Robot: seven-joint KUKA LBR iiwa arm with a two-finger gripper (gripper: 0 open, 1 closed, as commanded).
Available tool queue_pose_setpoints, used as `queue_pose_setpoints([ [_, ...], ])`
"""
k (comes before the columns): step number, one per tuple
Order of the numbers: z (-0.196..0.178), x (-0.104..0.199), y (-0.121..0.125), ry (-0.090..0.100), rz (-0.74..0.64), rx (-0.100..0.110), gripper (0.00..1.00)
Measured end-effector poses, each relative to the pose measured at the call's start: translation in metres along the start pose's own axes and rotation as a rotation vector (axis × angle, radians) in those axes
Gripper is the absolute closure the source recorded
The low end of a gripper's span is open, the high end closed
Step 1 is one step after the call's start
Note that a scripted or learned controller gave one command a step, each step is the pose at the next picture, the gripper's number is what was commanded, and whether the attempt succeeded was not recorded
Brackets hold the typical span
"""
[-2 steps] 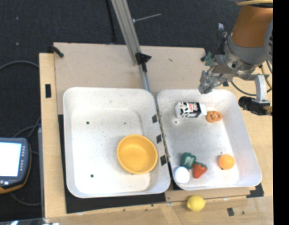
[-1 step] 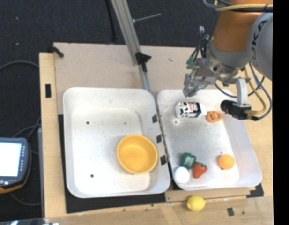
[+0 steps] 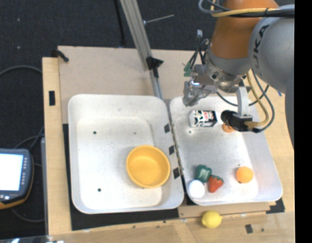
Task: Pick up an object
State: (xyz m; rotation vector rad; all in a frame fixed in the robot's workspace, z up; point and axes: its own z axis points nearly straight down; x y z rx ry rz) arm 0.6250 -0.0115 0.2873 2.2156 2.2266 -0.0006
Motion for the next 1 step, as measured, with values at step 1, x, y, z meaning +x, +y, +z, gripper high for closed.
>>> queue_pose_setpoints([
  [1,0.0052,0.0520,-0.0007,0.001,-0.001,0.003,1.00],
])
